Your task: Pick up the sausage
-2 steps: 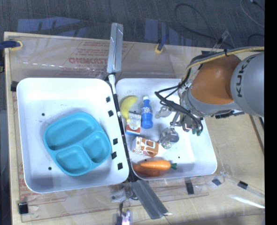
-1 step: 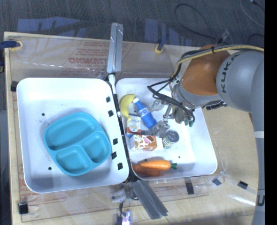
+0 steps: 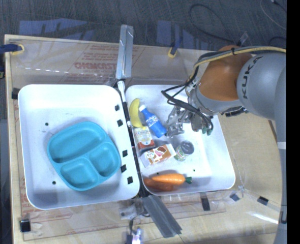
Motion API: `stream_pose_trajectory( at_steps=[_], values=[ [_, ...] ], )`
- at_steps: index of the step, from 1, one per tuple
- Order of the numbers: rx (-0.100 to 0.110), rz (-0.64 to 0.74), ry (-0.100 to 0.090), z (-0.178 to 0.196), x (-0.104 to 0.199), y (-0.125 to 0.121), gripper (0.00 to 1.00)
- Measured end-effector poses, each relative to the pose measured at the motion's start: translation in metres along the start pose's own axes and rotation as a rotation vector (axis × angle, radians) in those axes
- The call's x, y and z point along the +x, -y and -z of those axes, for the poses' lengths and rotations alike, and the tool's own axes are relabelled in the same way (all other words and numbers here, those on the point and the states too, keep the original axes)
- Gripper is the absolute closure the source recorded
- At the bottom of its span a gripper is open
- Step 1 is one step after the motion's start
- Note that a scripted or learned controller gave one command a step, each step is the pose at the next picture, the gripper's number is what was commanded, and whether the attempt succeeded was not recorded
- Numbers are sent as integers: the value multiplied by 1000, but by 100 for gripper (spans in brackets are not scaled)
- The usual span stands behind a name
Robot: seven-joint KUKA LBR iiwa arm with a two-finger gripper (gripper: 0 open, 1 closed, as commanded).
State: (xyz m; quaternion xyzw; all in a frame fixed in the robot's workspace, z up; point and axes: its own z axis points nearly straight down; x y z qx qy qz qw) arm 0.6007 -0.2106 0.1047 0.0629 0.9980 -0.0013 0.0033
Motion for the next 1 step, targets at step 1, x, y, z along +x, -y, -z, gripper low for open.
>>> stream_pose_trajectory(
  at_steps=[1],
  values=[
    [-1, 71, -2, 167, -20, -1, 100]
  ],
)
